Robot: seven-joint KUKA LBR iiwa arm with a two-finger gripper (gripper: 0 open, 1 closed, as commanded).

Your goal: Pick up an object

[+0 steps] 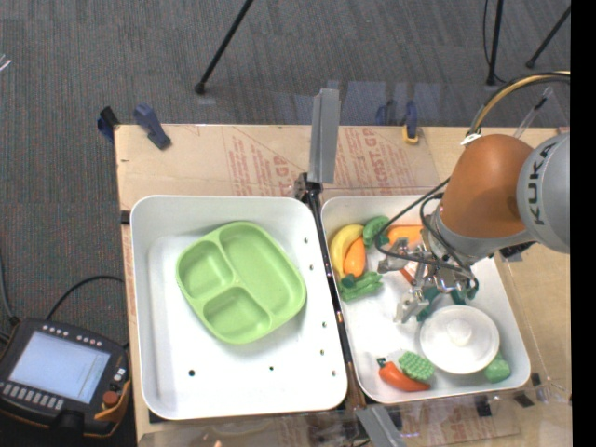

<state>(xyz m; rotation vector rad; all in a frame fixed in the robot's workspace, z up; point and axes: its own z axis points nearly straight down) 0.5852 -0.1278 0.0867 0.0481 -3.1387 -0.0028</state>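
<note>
My gripper [431,299] hangs low over the middle of the right bin [372,338], under the orange wrist band. Its metal fingers [409,307] stand apart, open, and nothing shows between them. Just below it sits a white bowl [458,339]. To its left lie a yellow banana [345,241], an orange piece [355,258] and a green vegetable [361,286]. Another orange toy [403,236] and a green piece [375,228] lie at the bin's far side, partly hidden by the arm.
A green divided plate [240,281] lies in the left bin [163,380]. An orange-red carrot [395,376] with a ridged green toy [419,367] lies at the right bin's near edge, and a small green lump [497,371] sits right of the bowl.
</note>
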